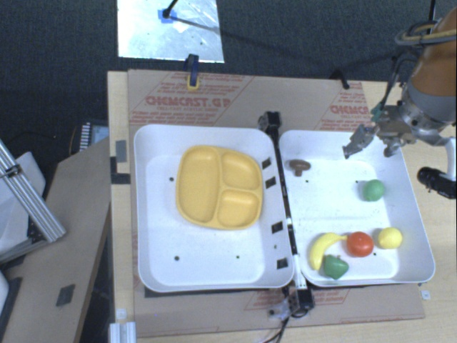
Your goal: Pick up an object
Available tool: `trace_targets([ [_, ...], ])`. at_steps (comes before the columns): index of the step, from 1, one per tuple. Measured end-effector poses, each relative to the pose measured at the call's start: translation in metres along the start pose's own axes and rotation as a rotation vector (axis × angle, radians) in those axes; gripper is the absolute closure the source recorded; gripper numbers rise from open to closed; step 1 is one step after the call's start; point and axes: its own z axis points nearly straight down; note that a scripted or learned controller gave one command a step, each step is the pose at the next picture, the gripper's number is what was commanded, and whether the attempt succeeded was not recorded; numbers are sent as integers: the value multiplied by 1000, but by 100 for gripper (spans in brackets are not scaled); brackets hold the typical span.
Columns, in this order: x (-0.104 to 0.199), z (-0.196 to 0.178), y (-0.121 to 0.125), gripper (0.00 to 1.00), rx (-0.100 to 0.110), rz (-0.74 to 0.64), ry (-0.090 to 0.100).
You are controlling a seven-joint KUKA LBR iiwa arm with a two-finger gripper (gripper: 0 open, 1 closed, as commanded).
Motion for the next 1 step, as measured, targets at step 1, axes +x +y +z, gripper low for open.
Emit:
trace_targets([
  [1,0,-7,2,0,-12,-2,-2],
])
